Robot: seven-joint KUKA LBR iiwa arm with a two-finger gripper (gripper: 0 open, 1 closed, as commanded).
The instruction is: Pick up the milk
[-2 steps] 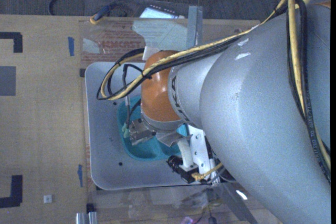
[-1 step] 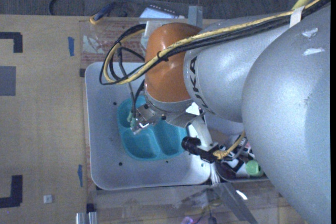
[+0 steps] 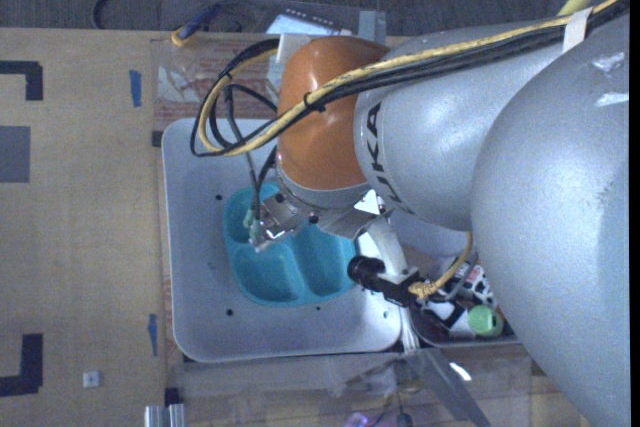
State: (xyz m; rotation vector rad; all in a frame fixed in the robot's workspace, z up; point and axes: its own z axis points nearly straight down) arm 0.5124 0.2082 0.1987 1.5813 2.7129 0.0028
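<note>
My gripper (image 3: 264, 232) hangs below the orange wrist band, low over the upper left part of a teal divided tray (image 3: 300, 280) in the left bin (image 3: 195, 215). Nothing can be seen in the gripper. At the lower right, in the right bin (image 3: 440, 340), a small cluster peeks out from under the arm: a green round cap (image 3: 483, 320) beside a black-and-white patterned thing (image 3: 480, 290). I cannot tell whether this is the milk. The grey arm hides most of that bin.
The teal tray lies in the lower middle of the left bin, with bare white floor to its left and below it. The big grey arm covers the right half of the view. Wooden bench with blue tape marks lies to the left.
</note>
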